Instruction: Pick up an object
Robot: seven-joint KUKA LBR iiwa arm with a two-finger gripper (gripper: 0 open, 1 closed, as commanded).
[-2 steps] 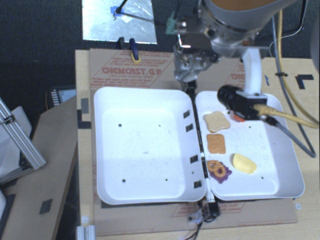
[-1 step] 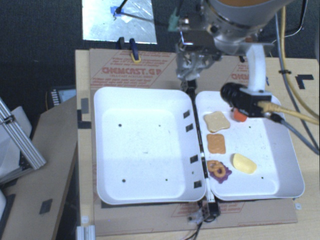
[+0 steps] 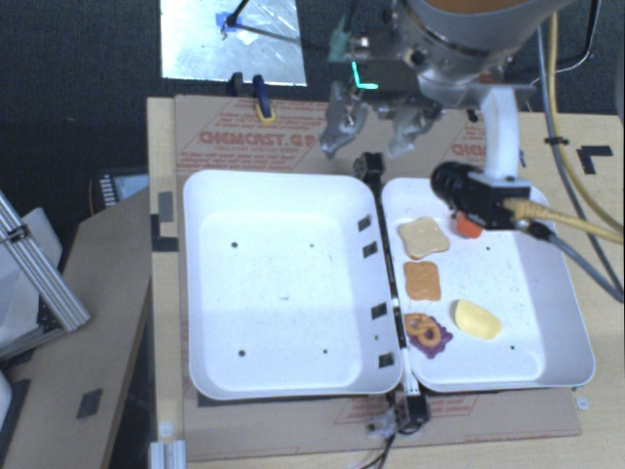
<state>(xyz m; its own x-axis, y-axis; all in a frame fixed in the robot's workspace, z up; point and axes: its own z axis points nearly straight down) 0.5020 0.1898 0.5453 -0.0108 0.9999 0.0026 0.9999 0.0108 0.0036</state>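
Robot gripper (image 3: 371, 130), fingers apart and empty, hovers at twelve o'clock above two white bins; the right bin (image 3: 557, 301) holds small, likely light and stiff toy foods, the yellow piece (image 3: 477, 319) at five o'clock best pinched across its width.

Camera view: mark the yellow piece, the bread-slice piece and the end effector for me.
yellow piece (image 3: 477, 319), camera view, middle of its top face, in the right bin.
bread-slice piece (image 3: 423, 237), camera view, centre of the pale slice.
end effector (image 3: 372, 143), camera view, midway between its two fingertips, above the bins' far edge.
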